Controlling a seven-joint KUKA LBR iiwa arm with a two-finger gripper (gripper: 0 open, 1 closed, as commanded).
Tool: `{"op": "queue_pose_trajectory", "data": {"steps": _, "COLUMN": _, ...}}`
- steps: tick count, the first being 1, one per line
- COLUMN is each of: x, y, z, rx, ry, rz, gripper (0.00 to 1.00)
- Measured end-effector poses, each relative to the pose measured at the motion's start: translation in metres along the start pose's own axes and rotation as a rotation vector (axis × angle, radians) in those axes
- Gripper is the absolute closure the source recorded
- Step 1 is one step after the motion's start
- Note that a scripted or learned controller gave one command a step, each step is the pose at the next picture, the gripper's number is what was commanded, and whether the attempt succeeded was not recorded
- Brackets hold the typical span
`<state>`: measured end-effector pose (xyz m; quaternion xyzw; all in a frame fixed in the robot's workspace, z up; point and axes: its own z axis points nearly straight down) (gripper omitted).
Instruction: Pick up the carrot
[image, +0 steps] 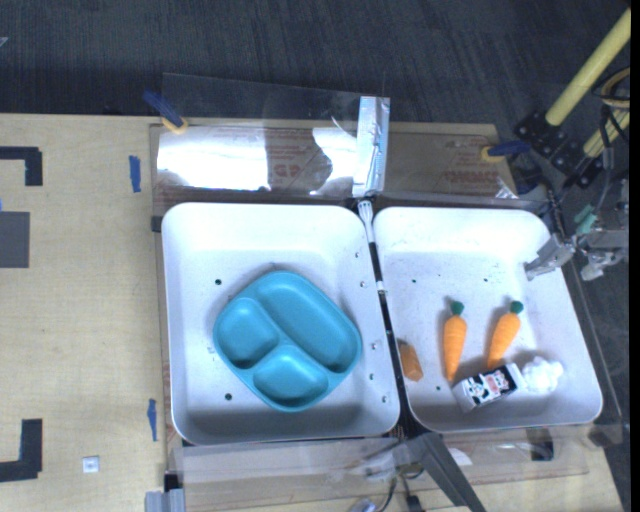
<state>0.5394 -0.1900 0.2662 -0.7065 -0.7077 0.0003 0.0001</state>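
Near edge of the right bin (575, 405): milk carton (489, 388), then two carrots (455, 338) lying untouched. Farther back, the gripper (562, 250) hangs at the bin's far right rim; fingers' opening I cannot tell. Pick not yet started, I'd judge.

You see the gripper (560, 252) at the frame's right edge, about mid-height, its metal tip pointing down and left.

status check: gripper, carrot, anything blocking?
Gripper at right bin's right rim, off the carrots. Two carrots side by side, untouched. Milk carton just below them.
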Motion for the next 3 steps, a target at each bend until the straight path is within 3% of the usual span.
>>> {"op": "queue_pose_trajectory", "data": {"steps": 1, "x": 0.023, "y": -0.004, "z": 0.178, "rx": -0.003, "ry": 0.0, "rz": -0.015, "gripper": 0.0}}
{"op": "queue_pose_trajectory", "data": {"steps": 2, "x": 0.022, "y": -0.003, "z": 0.168, "rx": -0.006, "ry": -0.002, "rz": -0.014, "gripper": 1.0}}
{"op": "queue_pose_trajectory", "data": {"steps": 3, "x": 0.099, "y": 0.04, "z": 0.068, "rx": -0.002, "ry": 0.001, "rz": 0.168, "gripper": 1.0}}
